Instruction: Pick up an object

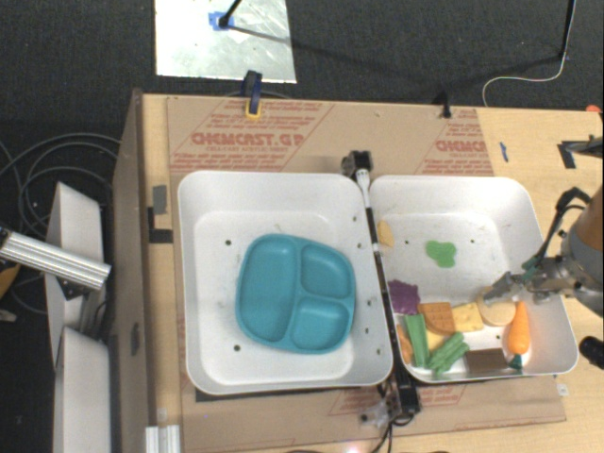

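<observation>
Green sticks (pixel 444 352) & a dark block (pixel 483 360) crowd the right bin's (pixel 453 196) near edge, w/ a purple piece (pixel 404 296) and tan blocks (pixel 451 317) just behind. My gripper (pixel 514 286) hangs low over the near-right corner, just above the orange carrot (pixel 517 328) and a pale round bit (pixel 497 312). Clenched or released, can't tell. Nothing lifted yet: grasp & raise both left. Blue tray (pixel 294 293) sits in the left bin (pixel 274 192), green blob (pixel 441 251) mid right bin.
</observation>
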`<move>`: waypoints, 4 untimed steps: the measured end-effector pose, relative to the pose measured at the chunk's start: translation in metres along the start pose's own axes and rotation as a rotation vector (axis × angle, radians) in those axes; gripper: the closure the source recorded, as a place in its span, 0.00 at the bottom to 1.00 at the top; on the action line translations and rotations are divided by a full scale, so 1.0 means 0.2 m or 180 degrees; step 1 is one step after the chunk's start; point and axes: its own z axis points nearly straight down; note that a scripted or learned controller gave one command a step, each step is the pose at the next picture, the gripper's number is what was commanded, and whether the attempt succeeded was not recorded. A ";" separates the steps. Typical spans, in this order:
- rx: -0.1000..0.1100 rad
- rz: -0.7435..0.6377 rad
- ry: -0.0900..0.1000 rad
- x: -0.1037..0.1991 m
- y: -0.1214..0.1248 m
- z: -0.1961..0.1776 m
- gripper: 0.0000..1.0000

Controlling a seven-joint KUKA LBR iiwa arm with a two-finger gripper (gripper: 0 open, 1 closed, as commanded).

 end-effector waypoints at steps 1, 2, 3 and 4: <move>-0.0051 -0.0033 -0.0014 0.01 0.62 -0.15 0.00; 0.0001 -0.0004 0.0000 0.04 0.46 0.02 0.00; 0.0011 0.0009 0.0003 -0.01 0.19 0.17 0.00; -0.0023 0.0002 -0.0007 0.04 0.00 -0.21 0.00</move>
